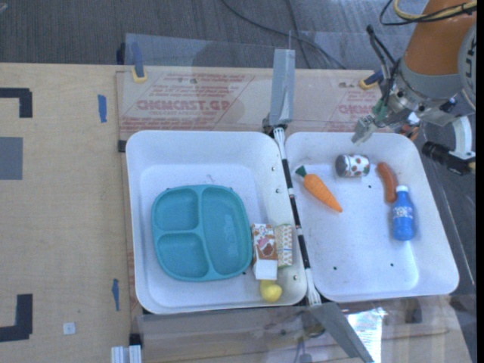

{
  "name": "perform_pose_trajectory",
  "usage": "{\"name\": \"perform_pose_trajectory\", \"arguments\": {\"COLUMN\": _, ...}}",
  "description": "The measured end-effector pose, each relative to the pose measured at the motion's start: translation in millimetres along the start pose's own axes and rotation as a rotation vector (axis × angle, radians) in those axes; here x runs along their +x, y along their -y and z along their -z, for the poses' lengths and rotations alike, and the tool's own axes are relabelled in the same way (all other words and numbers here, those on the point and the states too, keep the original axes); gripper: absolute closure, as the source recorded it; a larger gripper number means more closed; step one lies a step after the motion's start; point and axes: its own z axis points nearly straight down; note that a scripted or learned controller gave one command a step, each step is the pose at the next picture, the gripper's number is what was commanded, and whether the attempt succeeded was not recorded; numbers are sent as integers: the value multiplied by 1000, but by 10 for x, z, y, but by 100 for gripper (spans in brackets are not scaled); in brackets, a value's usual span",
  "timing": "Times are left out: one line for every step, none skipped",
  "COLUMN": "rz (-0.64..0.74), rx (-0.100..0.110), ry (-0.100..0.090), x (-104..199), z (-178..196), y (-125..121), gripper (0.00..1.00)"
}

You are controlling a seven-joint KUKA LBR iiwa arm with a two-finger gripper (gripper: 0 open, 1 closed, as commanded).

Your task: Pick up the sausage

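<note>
A: Where is the sausage point(387, 181)?

B: In the right bin point(363, 267), toward its far right part. It lies lengthwise just beside the blue bottle point(403, 214), touching or nearly touching the bottle's cap end, on the side away from the camera.

A: What else sits close to the sausage?

B: A small grey-and-white can point(352, 165) lies on its side just to the left of the sausage, a little apart from it. Further left of the sausage is the carrot point(320, 190), slanted, its green top pointing at the divider between the bins.

A: And the gripper point(364, 131)?

B: It hangs over the far rim of the right bin, beyond the sausage and to its left, nearer the can than the sausage. Nothing sits between its fingers. How far they are spread I cannot tell; the tip is small and blurred.

A: Anything in the left bin point(189, 153)?

B: Well away from the sausage, a teal divided plate point(200, 233), a small printed carton point(272, 245) leaning at the plate's right edge, and a yellow lemon-like thing point(271, 291) in front of the carton. Both bins rest on the counter point(60, 203).
</note>
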Motion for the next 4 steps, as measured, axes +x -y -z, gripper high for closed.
{"name": "perform_pose_trajectory", "arguments": {"rz": 89, "rx": 0, "ry": 2, "x": -722, "z": -84, "y": 372, "gripper": 100}}
{"name": "perform_pose_trajectory", "arguments": {"rz": 89, "rx": 0, "ry": 2, "x": -722, "z": -82, "y": 372, "gripper": 0}}
{"name": "perform_pose_trajectory", "arguments": {"rz": -66, "rx": -5, "ry": 2, "x": -813, "z": -884, "y": 368, "gripper": 0}}
{"name": "perform_pose_trajectory", "arguments": {"rz": -51, "rx": 2, "ry": -5, "x": -705, "z": -1215, "y": 545, "gripper": 0}}
